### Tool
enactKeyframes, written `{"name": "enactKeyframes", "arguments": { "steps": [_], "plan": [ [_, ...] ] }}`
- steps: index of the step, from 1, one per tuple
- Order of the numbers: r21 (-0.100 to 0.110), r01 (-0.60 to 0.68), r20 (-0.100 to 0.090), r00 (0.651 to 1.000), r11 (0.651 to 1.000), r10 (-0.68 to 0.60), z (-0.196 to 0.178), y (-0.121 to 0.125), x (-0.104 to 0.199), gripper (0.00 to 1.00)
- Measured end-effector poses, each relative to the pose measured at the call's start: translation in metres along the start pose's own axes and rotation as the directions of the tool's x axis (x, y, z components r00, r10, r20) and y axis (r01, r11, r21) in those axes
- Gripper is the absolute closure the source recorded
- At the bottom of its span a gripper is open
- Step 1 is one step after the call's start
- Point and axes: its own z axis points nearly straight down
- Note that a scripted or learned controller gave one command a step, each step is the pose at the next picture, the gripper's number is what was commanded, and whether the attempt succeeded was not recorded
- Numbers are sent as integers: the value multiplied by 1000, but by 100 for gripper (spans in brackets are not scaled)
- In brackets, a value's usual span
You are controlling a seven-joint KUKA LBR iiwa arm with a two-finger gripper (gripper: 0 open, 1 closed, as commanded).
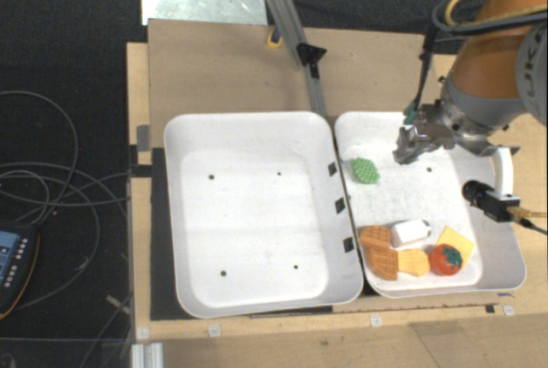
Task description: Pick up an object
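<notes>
A robot claw [411,145] hovers over the right bin [505,272], apparently before any grasp; whether it is open is unclear. A green toy [366,170] lies nearby to its left, needing a sideways descent.

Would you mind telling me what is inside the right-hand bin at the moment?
The right-hand bin holds a green piece, a waffle, a white block, a yellow wedge and a tomato. The end effector covers the floor beneath it.
</notes>
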Motion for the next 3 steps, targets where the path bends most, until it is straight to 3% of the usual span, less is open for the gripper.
{"name": "enactKeyframes", "arguments": {
  "steps": [1,3],
  "plan": [
    [2,-1,0,1000,1000,1,14,12,47,100],
    [0,0,-1,1000,1000,0,6,38,143,100]
  ]
}}
